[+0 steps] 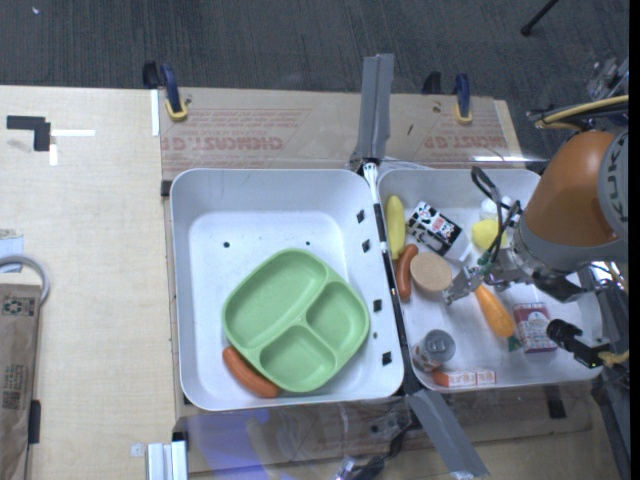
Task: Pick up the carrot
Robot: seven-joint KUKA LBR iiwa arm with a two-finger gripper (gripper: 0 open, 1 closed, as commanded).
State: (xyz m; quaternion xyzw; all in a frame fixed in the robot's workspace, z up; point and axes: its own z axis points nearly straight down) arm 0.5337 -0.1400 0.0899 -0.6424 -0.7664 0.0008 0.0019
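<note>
The carrot [494,311] lies slantwise in the right bin [455,175], toward its right edge; the gripper [470,284] sits at its upper end, jaws' state unclear; best centre across the carrot's middle before closing.

Pale wooden bench [90,268], two white bins [190,298] at centre and right, brown paper bag [18,368] at lower left, black bracket [30,128] upper left

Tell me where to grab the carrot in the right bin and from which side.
Grip the carrot across its thick orange middle, coming straight down from above. It lies flat on the floor of the right bin, slanting from upper left to lower right, so the jaws should straddle its narrow width. The red-and-white carton sits close on its right, so keep well clear of that side.
</note>
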